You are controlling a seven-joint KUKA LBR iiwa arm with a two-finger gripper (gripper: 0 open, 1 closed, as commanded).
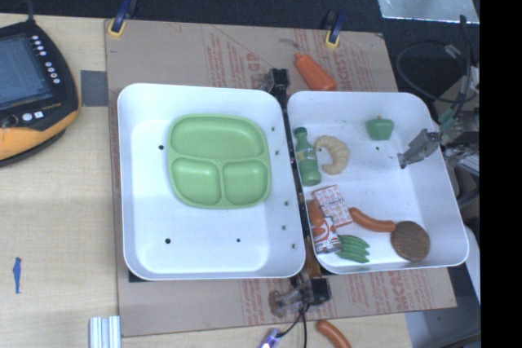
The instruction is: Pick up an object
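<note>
We see the gripper [412, 152] over the right bin's [440, 212] far edge; whether it is released or clenched we cannot tell. The green pepper [379, 127] lies just beside it, the croissant [333, 154] farther off. We risk closing on nothing, since the pepper may roll.

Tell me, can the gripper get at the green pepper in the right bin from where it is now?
Probably yes. The gripper hovers at the right bin's right side, and the green pepper sits apart from the other items with bare floor between.

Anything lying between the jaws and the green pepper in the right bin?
No. In the camera view, bare white bin floor separates the gripper from the green pepper.
</note>
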